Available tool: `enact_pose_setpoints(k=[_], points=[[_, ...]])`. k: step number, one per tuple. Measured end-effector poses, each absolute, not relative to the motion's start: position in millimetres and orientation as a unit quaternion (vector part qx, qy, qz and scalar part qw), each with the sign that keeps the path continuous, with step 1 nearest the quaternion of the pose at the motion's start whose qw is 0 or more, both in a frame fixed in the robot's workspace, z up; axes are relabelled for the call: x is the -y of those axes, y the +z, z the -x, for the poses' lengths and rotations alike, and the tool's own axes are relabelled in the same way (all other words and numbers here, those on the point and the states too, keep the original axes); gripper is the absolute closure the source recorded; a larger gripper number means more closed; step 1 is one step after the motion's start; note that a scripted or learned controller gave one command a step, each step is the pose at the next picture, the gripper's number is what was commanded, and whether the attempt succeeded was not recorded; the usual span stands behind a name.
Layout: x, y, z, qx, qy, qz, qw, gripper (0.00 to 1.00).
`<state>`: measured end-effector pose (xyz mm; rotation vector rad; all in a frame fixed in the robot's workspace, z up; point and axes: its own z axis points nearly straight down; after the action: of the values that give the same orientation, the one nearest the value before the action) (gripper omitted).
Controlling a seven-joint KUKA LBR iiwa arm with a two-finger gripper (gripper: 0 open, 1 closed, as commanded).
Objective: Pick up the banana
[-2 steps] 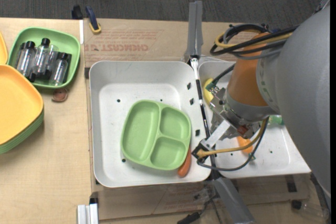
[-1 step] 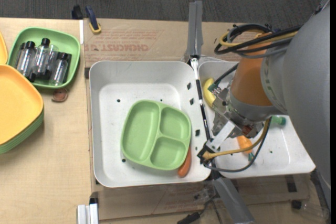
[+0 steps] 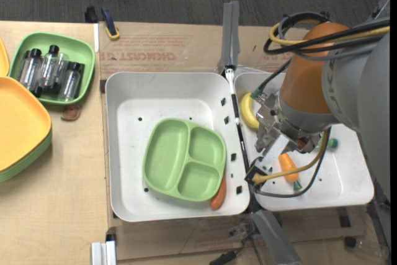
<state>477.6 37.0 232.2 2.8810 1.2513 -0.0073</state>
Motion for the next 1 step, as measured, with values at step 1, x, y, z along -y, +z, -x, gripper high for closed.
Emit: enact_pose_setpoints(k=[1], points=[[-61.1,189.8,-476.4,-0.426,-0.0036,-0.905,-0.001,1.00]])
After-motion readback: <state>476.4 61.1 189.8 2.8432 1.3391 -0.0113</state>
